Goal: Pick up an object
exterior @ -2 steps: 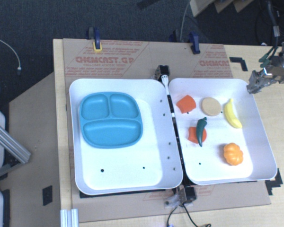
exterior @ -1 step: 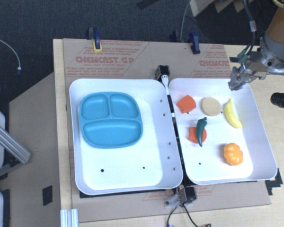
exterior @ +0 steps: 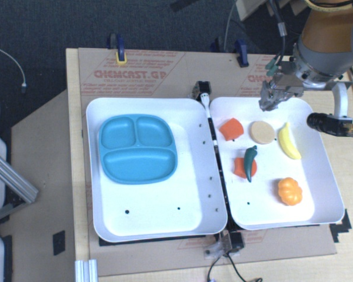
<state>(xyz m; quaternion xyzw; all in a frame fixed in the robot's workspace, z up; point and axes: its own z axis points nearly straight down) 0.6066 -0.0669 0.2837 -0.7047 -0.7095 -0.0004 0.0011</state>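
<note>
The gripper [exterior: 272, 102] hovers over the right bin's [exterior: 323, 175] far edge; whether its fingers are open I cannot tell. Nearest lies a tan round disc [exterior: 262, 132] (probably light, rigid, smooth), best pinched across its rim.

We look down at a slant from above the counter [exterior: 165, 69], both bins, left [exterior: 100, 175] and right [exterior: 323, 175], in frame.
</note>
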